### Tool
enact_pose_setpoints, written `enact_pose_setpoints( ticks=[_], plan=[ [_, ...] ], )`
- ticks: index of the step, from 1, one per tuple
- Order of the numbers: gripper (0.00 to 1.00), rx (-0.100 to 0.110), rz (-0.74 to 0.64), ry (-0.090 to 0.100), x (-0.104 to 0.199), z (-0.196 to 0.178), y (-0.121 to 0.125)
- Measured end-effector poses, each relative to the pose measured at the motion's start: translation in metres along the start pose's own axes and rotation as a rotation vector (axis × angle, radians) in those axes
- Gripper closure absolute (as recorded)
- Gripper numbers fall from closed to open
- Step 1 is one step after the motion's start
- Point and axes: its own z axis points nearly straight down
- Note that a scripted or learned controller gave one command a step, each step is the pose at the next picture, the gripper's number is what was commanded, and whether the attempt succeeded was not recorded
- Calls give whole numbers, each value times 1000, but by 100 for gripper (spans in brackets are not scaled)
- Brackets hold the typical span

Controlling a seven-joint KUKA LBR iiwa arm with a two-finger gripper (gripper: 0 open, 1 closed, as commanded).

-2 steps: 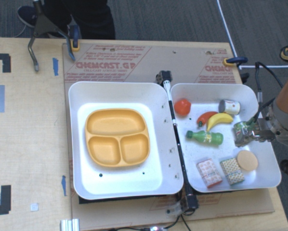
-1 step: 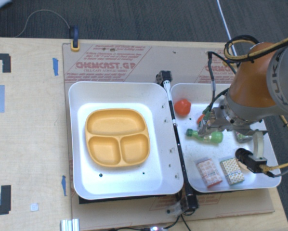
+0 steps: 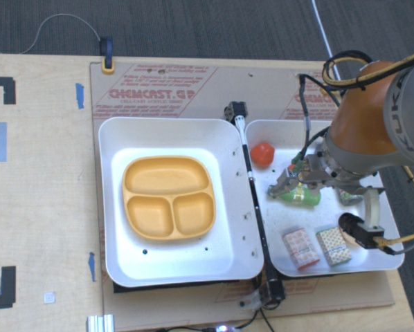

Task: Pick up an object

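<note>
A pale wooden bench (image 3: 41,199) stands on a dark floor, and a printed cardboard sheet (image 3: 158,88) on it carries two shallow white bins side by side. The gripper (image 3: 288,183) hangs low over the right bin (image 3: 276,133), near its middle, at the end of the grey arm with the orange band. Whether it is released or clenched cannot be told from this angle, and nothing can be seen held in it. One small green bottle (image 3: 302,198) lies on its side just below the gripper in the view, so close that the two may be touching, though contact cannot be made out. One red ball (image 3: 262,153) sits near the gripper, up and to the left of it in the view, clearly apart from it. Two small patterned packets lie further down the view from the gripper, near each other: a pinkish packet (image 3: 299,246) and a greenish packet (image 3: 334,245) to its right. Well off to the left of the gripper, beyond the wall between the bins, the left bin (image 3: 113,138) holds one yellow plate (image 3: 169,196) with three compartments.
</note>
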Motion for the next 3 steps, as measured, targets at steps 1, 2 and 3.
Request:
enact_pose_setpoints(
  ticks=[1,2,3],
  plan=[
    [0,1,0,1,-50,91,7],
    [0,-19,-1,-5,-50,94,-11],
    [0,-20,0,-7,-47,94,-38]
  ],
)
